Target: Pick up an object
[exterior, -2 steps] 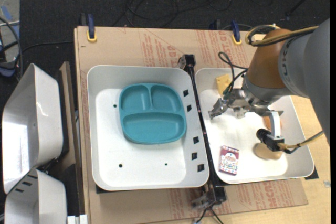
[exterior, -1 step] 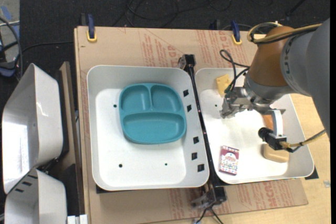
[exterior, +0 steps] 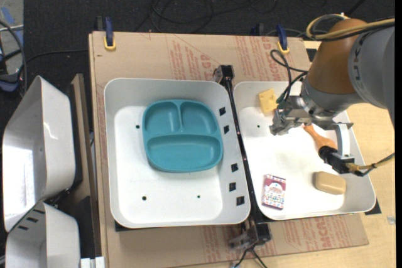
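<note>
A: The arm comes in from the desk's right edge and its hand [exterior: 284, 122] hangs over the right bin [exterior: 295, 213], near that bin's far left part. Which object should it take?

B: The yellow block [exterior: 268, 100] looks the likeliest. It lies in the bin's far left corner, just beside the hand, on the side toward the far rim. The orange-handled tool [exterior: 319, 139] lies partly under the wrist, toward the bin's right edge.

A: And the others?

B: The tan soap-like bar [exterior: 330, 183] sits near the near right corner, and the small printed packet [exterior: 274, 191] by the near edge, both well apart from the hand. The teal divided plate [exterior: 183, 135] is in the left bin [exterior: 125, 154].

A: Is the hand spread or pinching?

B: That cannot be told; the wrist hides it.

A: So how to do it well?

B: Probably centre over the block, keep off the bin wall, descend straight, then close squarely across its flat sides.
</note>
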Tool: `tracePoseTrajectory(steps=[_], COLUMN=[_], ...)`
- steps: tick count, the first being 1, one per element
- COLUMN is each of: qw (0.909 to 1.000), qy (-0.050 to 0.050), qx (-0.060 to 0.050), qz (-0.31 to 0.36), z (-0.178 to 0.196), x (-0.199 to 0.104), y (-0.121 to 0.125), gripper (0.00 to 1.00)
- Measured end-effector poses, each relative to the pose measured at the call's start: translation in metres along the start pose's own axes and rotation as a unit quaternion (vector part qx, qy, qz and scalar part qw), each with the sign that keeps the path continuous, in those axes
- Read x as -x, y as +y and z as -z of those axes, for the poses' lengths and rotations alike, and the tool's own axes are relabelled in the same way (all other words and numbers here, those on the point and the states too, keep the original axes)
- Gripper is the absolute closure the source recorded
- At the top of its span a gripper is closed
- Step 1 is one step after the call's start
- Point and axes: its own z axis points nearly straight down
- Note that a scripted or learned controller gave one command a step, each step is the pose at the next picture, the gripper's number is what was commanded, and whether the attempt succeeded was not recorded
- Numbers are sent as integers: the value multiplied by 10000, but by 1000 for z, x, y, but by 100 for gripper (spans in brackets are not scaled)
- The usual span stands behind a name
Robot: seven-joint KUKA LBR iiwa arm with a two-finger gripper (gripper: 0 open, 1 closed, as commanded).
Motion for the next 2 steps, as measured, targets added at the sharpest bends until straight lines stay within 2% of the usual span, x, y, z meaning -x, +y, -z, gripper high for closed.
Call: tracePoseTrajectory(steps=[1,2], qw=[10000,10000], qy=[-4,-4], qx=[17,16], qz=[20,28], z=[63,109], x=[-3,-9], y=[-3,3], gripper=[100,100])
